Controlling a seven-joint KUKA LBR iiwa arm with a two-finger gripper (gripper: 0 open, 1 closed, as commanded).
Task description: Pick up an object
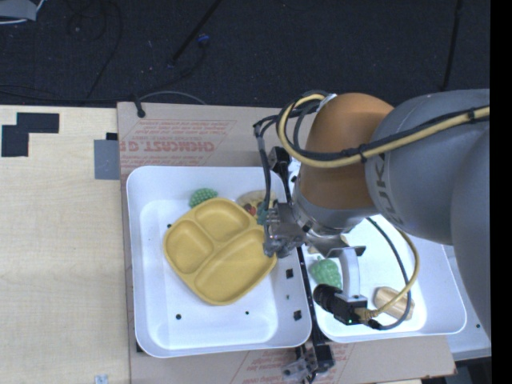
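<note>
Reaching in from the right, the grey arm (432, 166) with its orange band (340, 162) hangs over the divide between the two white bins. Claw (276, 238) sits low at the right edge of the yellow divided plate (216, 250), touching or just beside its rim; cannot tell whether it is spread or pressed together, the wrist hides it. Plate lies tilted in the left bin (160, 326), three compartments up. Green knobbly object (204, 195) peeks out at the plate's far side. Something small, reddish and pale (254, 205), lies between plate and wrist, too hidden to name. Right bin (448, 314) holds a green object (326, 273) just beside the divide and a tan object (390, 298) further right. Black cable fitting (340, 306) dangles near them. Cardboard sheet (192, 138) under the bins, on the pale tabletop (56, 254)
</note>
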